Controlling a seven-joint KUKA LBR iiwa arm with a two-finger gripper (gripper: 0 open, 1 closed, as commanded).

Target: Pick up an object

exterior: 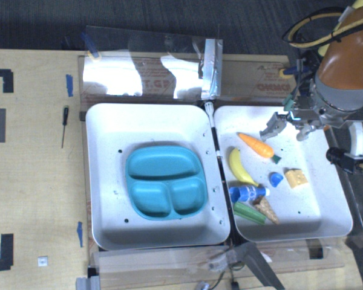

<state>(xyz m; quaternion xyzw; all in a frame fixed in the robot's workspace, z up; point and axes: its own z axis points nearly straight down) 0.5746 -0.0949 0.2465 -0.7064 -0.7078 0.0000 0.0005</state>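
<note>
arm (345, 71): grey w/ orange band | yellow+black cables looped on top | tool (287, 125): silver-grey

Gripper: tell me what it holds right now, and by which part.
Nothing is held. The gripper hangs open over the right bin, its fingers apart with nothing between them, and the carrot lies apart on the bin floor.

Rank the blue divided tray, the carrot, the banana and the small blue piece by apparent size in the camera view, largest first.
1. blue divided tray, by far the largest.
2. banana and carrot: too alike in length to separate.
3. small blue piece, the smallest.
</note>
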